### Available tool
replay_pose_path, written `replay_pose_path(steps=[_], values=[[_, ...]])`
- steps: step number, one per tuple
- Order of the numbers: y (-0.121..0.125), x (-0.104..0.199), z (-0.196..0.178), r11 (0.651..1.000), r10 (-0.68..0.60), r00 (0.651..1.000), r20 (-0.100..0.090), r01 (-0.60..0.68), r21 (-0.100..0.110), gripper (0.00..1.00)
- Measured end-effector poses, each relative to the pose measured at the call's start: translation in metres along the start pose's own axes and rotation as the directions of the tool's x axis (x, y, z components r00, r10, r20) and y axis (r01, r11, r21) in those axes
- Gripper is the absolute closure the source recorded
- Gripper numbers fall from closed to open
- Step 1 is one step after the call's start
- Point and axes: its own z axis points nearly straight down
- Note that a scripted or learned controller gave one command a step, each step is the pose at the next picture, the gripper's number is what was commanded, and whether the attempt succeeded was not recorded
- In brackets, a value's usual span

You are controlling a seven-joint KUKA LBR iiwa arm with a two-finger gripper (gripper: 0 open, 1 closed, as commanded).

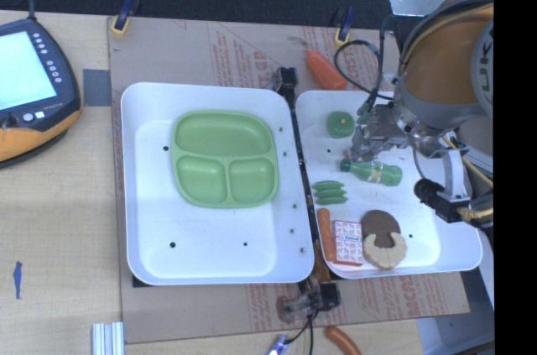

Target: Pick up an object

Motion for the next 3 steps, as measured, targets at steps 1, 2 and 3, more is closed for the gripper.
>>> replay_pose_path(steps=[1,2,3], values=[[0.000,0.000,0.000,1.000,0.000,1.000,0.001,0.000,0.001,0.00],[0.025,-0.035,0.103,1.000,0.000,1.000,0.006,0.000,-0.014,0.00],[0.068,-0.042,0.122,1.000,0.001,1.000,0.000,-0.001,-0.001,0.00]])
